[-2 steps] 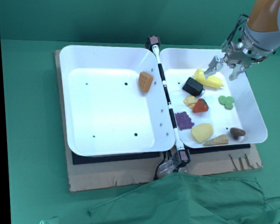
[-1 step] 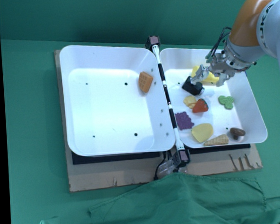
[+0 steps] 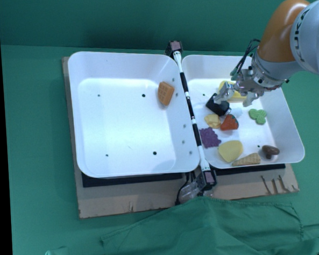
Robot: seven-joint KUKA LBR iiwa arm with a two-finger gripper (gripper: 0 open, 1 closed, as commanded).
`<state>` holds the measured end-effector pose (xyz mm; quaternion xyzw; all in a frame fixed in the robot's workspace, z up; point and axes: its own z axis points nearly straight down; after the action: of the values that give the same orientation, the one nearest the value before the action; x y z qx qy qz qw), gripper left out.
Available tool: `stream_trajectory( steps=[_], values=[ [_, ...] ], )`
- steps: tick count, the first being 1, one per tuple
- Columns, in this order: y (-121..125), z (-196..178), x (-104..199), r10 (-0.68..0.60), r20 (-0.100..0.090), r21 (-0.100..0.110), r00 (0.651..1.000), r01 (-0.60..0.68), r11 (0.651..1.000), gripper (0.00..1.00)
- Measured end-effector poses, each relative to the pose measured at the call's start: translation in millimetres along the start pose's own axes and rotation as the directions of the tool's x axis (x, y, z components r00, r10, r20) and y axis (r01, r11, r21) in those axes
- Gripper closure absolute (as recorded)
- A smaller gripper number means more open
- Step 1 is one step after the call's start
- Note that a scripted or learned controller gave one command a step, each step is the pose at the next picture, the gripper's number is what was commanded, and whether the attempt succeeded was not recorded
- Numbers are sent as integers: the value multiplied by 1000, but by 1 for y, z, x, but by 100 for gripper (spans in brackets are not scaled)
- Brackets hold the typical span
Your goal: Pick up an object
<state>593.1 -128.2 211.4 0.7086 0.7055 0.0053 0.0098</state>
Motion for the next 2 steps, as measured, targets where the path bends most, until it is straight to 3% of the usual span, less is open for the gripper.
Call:
stream_trajectory(
  steps=[1,2],
  values=[
    [10,-3,-23,0,-4,5,1000,0,1000,0],
    [48,4,-16,1,-1,-5,1000,-1,1000,0]
  ],
)
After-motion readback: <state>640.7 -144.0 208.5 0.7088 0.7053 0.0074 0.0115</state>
